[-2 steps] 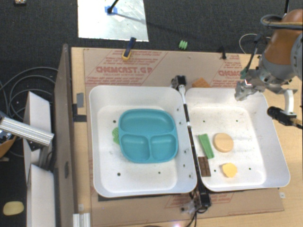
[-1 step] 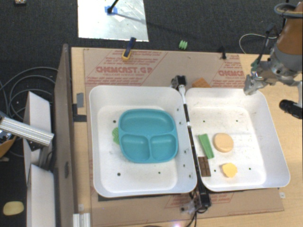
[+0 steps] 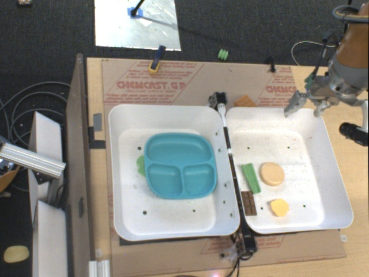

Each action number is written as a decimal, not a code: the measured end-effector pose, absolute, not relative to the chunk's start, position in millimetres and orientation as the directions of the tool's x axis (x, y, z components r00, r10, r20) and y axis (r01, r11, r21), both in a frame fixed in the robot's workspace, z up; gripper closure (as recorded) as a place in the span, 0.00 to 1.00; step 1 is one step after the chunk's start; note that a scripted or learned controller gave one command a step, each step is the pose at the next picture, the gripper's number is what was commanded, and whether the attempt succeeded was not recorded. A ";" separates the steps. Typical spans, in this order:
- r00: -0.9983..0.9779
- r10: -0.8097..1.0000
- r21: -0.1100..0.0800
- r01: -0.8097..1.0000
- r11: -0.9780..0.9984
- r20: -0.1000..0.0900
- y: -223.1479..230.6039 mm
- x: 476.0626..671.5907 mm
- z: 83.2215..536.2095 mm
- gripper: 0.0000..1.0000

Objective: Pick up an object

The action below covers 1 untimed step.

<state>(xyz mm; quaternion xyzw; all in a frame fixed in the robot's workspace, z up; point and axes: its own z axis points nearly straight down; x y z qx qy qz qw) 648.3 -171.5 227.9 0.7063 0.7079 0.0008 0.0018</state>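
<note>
Tan cardboard sheet [image 3: 173, 85] under two white bins [image 3: 124, 154], on black carpet [image 3: 46, 39].

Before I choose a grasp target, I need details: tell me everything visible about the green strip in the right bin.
The green strip is a flat, narrow, bright green bar, plastic by its look, lying flat on the floor of the right bin near its left wall, slightly slanted. A tan disc lies close on its right; a brown block sits just below its lower end, contact unclear.
</note>
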 end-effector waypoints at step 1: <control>-0.001 1.000 -0.014 1.000 0.001 0.005 -128.8 557.0 124.1 0.00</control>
